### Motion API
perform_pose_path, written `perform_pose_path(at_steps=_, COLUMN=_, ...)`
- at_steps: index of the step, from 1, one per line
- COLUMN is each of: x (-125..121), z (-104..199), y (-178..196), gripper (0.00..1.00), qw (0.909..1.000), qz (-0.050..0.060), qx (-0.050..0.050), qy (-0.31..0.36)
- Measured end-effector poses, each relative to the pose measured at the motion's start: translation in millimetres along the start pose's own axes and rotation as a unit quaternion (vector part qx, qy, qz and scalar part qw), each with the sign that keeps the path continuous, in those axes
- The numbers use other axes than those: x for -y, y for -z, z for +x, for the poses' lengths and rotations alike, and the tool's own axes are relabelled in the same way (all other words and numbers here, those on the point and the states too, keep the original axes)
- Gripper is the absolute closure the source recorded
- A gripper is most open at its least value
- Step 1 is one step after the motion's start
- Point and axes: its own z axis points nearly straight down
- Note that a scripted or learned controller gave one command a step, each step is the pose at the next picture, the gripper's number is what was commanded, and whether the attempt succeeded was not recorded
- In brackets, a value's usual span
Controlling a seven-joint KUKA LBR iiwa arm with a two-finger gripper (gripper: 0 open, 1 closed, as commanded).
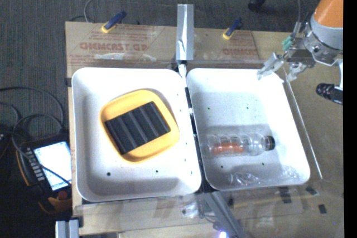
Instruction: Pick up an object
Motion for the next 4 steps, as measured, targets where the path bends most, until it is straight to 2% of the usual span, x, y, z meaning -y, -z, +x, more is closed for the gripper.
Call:
perform_pose_path(at_steps=1, x=2, z=41, y=-17, gripper=0.00, qw=0.9991, qz=0.000, qx=0.000, qy=-0.043)
perform_pose_path(at_steps=2, x=69, z=47, y=-63, gripper=0.00, qw=0.9999, qz=0.000, qx=0.000, qy=-0.016)
perform_pose_path(at_steps=3, x=97, z=7, y=-173, gripper=0.00, qw=0.9996, qz=-0.003, qx=0.000, qy=-0.026)
perform_pose_path(at_steps=4, x=112, z=-11, y=-173, gripper=0.00, qw=0.9965, qz=-0.004, qx=0.001, qy=0.084)
